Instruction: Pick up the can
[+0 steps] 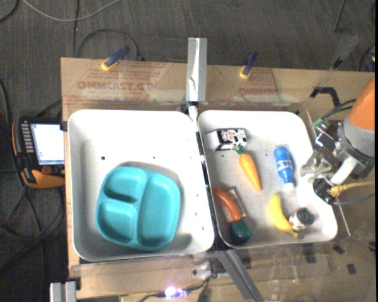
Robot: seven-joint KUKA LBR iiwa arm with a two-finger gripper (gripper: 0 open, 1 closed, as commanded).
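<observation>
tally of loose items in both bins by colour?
Teal: 1, divided plate in the left bin
Orange: 2, carrot, orange-and-green item
Blue: 1, bottle
Yellow: 1, banana
Black and white: 2, small box, can
Total: 7

Grey arm (359, 137) with orange band, yellow cable (349, 185) at wrist

A teal divided plate (139, 207) sat in the left bin (82, 137); a carrot (250, 170), banana (276, 214) and blue bottle (283, 165) lay in the right bin (264, 119).
</observation>
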